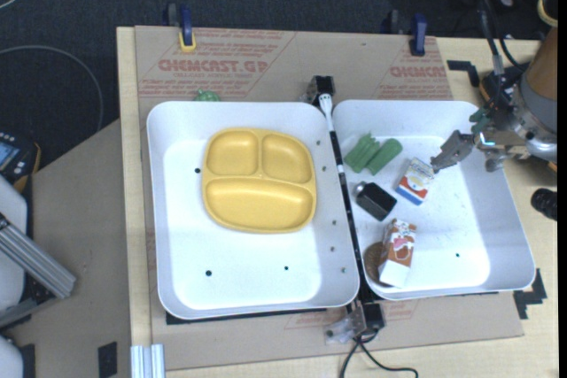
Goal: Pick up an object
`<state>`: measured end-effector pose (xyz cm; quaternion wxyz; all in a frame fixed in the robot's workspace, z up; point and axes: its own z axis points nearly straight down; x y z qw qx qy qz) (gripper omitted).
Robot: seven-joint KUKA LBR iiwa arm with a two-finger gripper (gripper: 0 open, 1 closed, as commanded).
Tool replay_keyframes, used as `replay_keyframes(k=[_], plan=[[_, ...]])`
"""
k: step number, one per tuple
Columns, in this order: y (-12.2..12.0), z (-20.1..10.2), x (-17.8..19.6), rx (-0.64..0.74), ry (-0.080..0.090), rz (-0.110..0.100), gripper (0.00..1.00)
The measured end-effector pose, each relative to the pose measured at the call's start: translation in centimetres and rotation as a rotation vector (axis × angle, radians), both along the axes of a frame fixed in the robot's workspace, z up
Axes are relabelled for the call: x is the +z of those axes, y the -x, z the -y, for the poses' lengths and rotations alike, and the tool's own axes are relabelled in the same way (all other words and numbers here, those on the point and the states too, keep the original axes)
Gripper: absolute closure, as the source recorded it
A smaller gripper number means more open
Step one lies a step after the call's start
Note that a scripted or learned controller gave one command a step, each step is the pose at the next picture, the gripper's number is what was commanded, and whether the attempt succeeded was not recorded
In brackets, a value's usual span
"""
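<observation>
Small carton point(400, 254) at the right bin's point(496, 235) front edge.
Above it lie a black block point(376, 200), a red-white packet point(414, 182) and green pieces point(373, 153); the pincer point(440, 158) hovers just right of the packet, grip state unclear.

Two shallow white plastic bins sit side by side on the desk point(266, 57). The left bin point(177, 261) holds a yellow divided plastic plate point(260, 180), toward its far side. In the right bin point(496, 252), a green ridged block point(372, 153) lies far left; right of it is a small red-and-white carton point(414, 181). Nearer lies a black rectangular block point(376, 200), and nearest, a brown-and-white packet point(398, 254). The gripper point(440, 157) hangs just right of the carton.
</observation>
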<state>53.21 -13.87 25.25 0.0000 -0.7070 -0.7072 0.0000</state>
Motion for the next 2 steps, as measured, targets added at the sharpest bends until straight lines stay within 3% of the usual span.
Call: replay_keyframes(k=[1, 2], plan=[[2.2, -1.5, -11.4, 0.000, -0.004, -0.013, 0.00], [1.8, -1.3, -9.7, -0.002, 0.001, 0.003, 1.00]])
